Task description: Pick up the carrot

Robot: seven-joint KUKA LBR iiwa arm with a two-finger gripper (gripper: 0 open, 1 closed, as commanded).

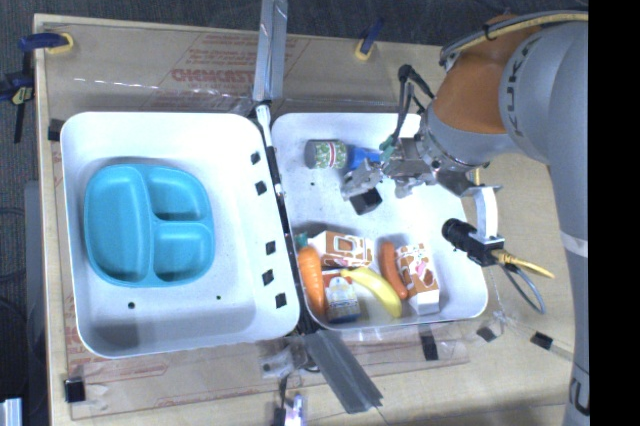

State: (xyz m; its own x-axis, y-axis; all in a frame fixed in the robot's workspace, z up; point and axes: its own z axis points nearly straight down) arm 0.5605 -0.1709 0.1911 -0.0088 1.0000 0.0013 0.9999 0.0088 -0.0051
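Overhead slanted view of the table [150, 369] with two shallow white bins side by side. The tapered orange carrot [312, 278] lies in the right white bin [455, 214], hard against that bin's left wall near its front corner. Its long axis runs roughly front to back in the view, parallel to the wall; which end is the tip cannot be told.

Just right of the carrot a small carton with a blue base [341, 299] touches it, and a curved yellow banana [374, 289] lies beyond that. An orange-and-white printed box [343, 249] sits behind these, and a second, red-and-white printed box [418, 277] stands near the bin's front right, with an orange cylindrical item [391, 271] between it and the banana. A small green can lying on its side [326, 154] rests near the back wall.

The left white bin [90, 319] holds a light-blue three-compartment plate [147, 222].

The hand [362, 188] of the grey and orange arm [500, 104] hangs over the middle of the right bin, well apart from the carrot; whether its fingers are spread or pressed together cannot be told. Bare bin floor lies between the hand and the front row of items, while the carrot is hemmed in by the wall on its left and the carton on its right.
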